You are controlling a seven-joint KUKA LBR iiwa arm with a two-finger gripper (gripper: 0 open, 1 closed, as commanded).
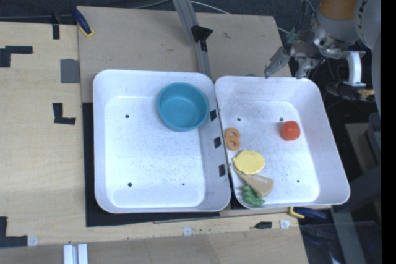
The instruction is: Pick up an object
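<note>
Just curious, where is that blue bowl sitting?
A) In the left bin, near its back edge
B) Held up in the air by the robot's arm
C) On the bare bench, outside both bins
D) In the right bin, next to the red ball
A: the blue bowl rests inside the left bin, close to its far rim, while the red ball lies in the right bin.

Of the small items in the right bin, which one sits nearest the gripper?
The red ball. It lies alone in the upper right part of the right bin, closest to the gripper above the bin's far rim; the other small items cluster by the bin's lower left wall.
</note>
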